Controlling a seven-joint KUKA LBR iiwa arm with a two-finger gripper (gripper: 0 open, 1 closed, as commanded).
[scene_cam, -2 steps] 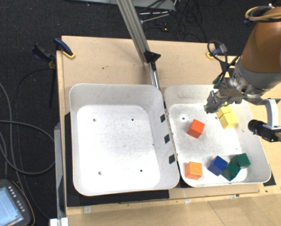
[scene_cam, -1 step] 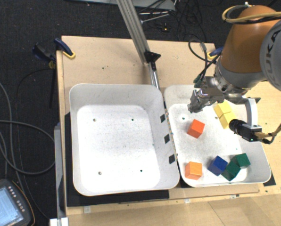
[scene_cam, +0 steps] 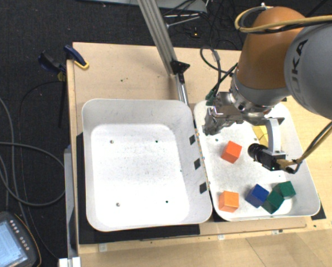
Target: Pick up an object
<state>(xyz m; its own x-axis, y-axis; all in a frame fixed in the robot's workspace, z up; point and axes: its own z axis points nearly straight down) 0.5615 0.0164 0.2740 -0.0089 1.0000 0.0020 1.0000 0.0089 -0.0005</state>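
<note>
Blocks lie loose in the right bin (scene_cam: 308, 202): one orange block (scene_cam: 231, 152) near the middle, another orange block (scene_cam: 228, 201) at the front edge, a blue block (scene_cam: 258, 195) beside two green blocks (scene_cam: 281, 196) at the front right. A yellow piece (scene_cam: 260, 133) peeks out under the arm (scene_cam: 277, 54). The gripper (scene_cam: 211, 122) hangs over the bin's back left corner, above and left of the middle orange block. Whether it is parted or closed cannot be told. The left bin (scene_cam: 91, 115) sits alongside.

A robotics lab: plywood bench (scene_cam: 127, 65), loose cables (scene_cam: 10, 149), teach pendant (scene_cam: 7, 243).
</note>
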